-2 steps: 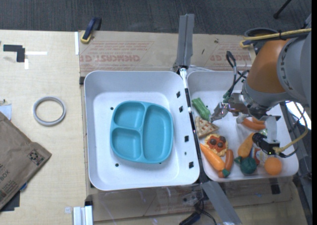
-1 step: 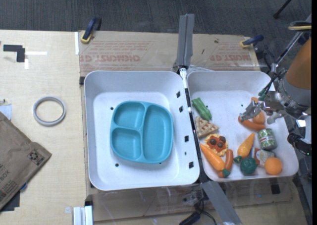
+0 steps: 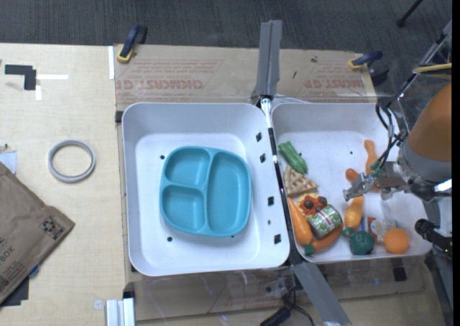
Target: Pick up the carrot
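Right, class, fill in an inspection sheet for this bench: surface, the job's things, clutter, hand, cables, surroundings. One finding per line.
Surface: two white bins side by side; the left bin holds a blue divided plate.
Job's things: the carrot lies in the right bin, along its left wall, beside a small can.
Clutter: green pepper, pizza slice, broccoli, orange, all in the right bin.
Hand: the hand is over the right bin's middle, to the right of the carrot; finger state unclear.
Cables: dark cables hang beside the arm.
Surroundings: tape roll and cardboard box on the bench at left.
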You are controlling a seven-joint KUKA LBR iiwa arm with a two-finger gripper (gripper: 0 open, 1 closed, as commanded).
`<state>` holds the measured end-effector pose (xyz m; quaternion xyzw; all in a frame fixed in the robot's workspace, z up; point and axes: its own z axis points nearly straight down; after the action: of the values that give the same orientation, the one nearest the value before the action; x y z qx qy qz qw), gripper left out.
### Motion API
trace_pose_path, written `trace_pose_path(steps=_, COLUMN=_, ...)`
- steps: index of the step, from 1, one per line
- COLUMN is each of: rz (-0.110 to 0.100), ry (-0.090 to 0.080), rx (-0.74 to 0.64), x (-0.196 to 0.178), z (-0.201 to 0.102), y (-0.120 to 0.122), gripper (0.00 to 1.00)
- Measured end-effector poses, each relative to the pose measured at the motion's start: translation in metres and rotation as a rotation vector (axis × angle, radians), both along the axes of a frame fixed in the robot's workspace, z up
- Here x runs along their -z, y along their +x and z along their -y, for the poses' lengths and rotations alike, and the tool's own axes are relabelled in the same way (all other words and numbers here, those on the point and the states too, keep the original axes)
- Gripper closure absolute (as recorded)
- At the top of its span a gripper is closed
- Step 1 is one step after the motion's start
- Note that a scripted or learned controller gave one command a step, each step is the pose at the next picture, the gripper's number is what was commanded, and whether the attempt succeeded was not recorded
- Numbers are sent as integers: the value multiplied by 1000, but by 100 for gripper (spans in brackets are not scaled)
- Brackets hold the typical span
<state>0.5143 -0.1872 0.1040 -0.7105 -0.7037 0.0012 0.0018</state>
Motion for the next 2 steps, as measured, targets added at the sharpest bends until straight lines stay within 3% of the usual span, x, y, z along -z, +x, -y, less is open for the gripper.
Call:
trace_pose_path(steps=1, rz=-4, ry=1, rx=3, x=-5, z=1, y=0, gripper=100)
trace_pose_path(steps=2, rz=-5, ry=1, rx=2, x=-5, z=1, y=0, gripper=0)
